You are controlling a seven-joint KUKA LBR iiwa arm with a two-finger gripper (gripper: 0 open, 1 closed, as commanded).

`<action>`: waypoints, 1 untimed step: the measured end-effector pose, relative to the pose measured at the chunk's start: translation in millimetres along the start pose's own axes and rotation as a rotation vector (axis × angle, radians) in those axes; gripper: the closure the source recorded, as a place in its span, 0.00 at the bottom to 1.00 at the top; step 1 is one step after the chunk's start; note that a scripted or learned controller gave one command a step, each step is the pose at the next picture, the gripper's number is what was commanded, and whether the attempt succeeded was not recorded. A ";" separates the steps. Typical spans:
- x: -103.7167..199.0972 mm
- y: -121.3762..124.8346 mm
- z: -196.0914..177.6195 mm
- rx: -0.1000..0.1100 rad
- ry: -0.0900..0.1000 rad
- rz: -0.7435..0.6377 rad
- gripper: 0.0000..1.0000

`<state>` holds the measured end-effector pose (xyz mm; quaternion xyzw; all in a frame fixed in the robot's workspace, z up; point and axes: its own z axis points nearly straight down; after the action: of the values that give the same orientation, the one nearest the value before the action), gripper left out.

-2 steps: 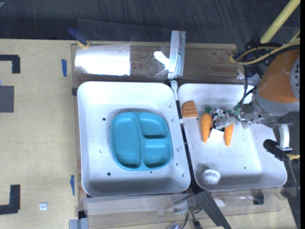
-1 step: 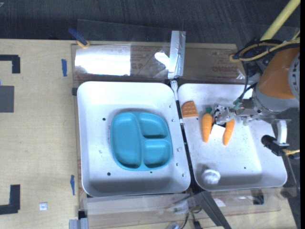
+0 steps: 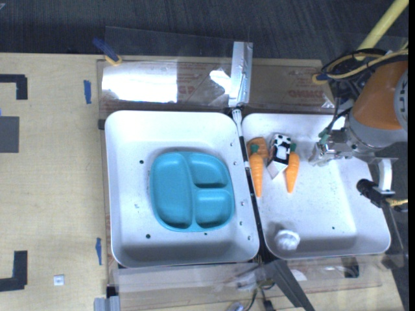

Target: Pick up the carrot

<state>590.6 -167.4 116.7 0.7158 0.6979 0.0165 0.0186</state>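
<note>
Arm first: my grey arm (image 3: 382,109) with its orange band comes in from the right edge and hangs over the far right corner of the right bin (image 3: 337,235). My claw (image 3: 326,148) sits at the arm's left end, above the bin's back wall, a small metallic cluster. Whether it is released or clenched I cannot tell. Nothing shows in it. It is clear of the toys, off to their right.

Two carrot shapes lie in the right bin's far left part. The carrot (image 3: 292,171) nearer my claw is orange, tapered, lying with its point toward the near side and its blunt end away. Just to its left, touching or nearly so, is a small black-and-white toy (image 3: 280,149). Beyond that, against the bin's left wall, lies a second carrot (image 3: 257,168), longer, with a bit of green at its top end, point also toward the near side.

A small pale round object (image 3: 286,240) rests near the bin's front left corner, well apart from the carrots. The left bin (image 3: 123,173) holds a blue divided plate (image 3: 174,193). Both bins stand on the surface (image 3: 45,193).
</note>
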 end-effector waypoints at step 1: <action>66.1 26.3 -59.2 0.049 0.001 0.076 1.00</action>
<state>615.6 -101.7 177.0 0.7420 0.6704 0.0007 0.0002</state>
